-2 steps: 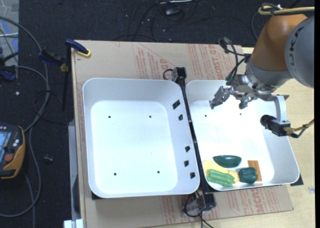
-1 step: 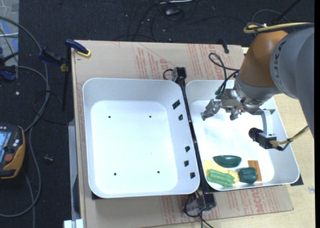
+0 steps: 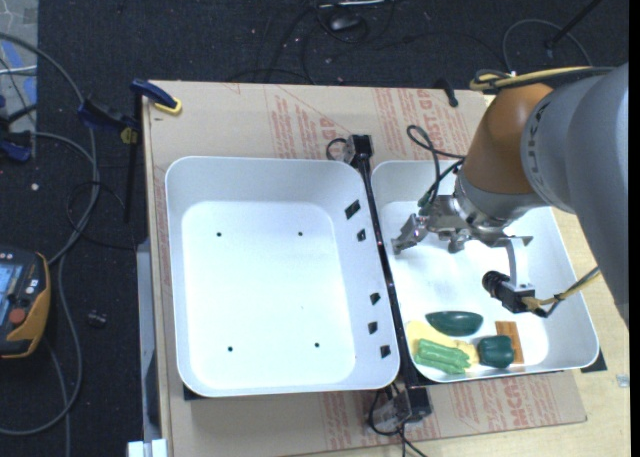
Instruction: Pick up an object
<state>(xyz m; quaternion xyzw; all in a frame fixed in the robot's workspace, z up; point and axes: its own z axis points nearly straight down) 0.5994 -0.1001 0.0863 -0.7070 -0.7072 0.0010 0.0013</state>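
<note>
— Where is the claw (image 3: pixel 412 235)?
— Over the right shallow white bin (image 3: pixel 570 265), near its left wall, above bare floor; I can't tell its state.
— And the objects?
— Dark green rounded piece (image 3: pixel 455 322), light green ridged piece (image 3: pixel 441 355), teal block (image 3: pixel 495 350): clustered at the bin's near edge, probably slid there.

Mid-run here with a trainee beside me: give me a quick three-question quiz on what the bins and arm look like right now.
1. True or false: the dark green dish lies in the left bin.
2. Which bin does the gripper hang over?
3. The orange block lies: A) by the teal piece, B) by the light green piece, C) outside the bins.

Key: 1 false; 2 the right bin; 3 A.
</note>
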